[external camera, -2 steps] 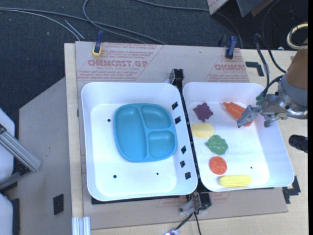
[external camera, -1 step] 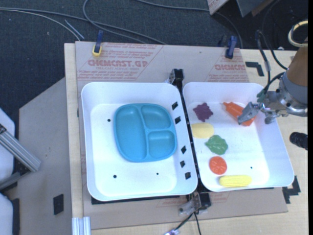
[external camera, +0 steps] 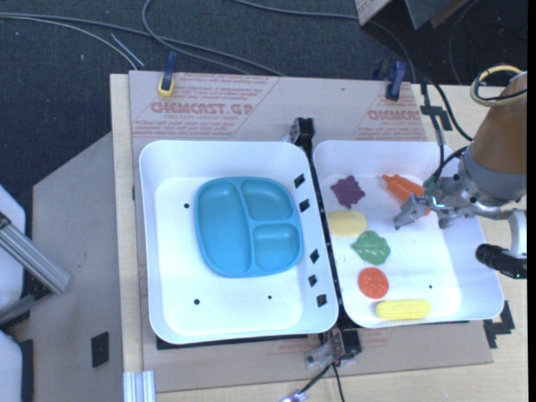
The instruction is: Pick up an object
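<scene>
In the right bin point(external camera: 469, 296) lie a purple piece point(external camera: 347, 191), an orange carrot point(external camera: 400, 185), a pale yellow piece point(external camera: 346, 222), a green piece point(external camera: 370, 247), a red tomato point(external camera: 373, 283) and a yellow corn cob point(external camera: 403, 309). My gripper point(external camera: 425, 215) hangs over the upper right part of this bin, right beside the carrot's right end. Its fingers stand spread apart and open, one grey fingertip point(external camera: 406, 218) pointing down-left just below the carrot. Nothing sits between the fingers.
The left bin point(external camera: 167, 300) holds a blue divided plate point(external camera: 249, 224). A black divider strip point(external camera: 314, 224) runs between the bins. The arm's orange band point(external camera: 507, 136) rises at the right edge. Bare white floor lies in the right bin's right half.
</scene>
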You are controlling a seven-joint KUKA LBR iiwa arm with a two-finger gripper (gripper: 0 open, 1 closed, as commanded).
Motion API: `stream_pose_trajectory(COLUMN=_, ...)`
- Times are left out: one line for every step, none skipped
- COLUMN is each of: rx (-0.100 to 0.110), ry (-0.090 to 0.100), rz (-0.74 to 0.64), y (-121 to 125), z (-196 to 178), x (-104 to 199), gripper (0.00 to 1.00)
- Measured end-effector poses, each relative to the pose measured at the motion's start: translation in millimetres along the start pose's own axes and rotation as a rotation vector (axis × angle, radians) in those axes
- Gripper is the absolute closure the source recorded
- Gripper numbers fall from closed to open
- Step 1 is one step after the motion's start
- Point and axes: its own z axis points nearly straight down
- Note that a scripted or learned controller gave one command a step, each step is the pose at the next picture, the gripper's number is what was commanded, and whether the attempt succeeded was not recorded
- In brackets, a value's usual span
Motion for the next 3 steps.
stream_pose_trajectory(rx=0.0, ry=0.0, rz=-0.001, y=5, z=62, x=1, gripper=0.0)
stream_pose_trajectory(rx=-0.006, ry=-0.001, rz=0.0, y=6, z=65, x=1, gripper=0.0)
stream_pose_trajectory(rx=-0.009, ry=-0.001, rz=0.0, y=7, z=54, x=1, gripper=1.0)
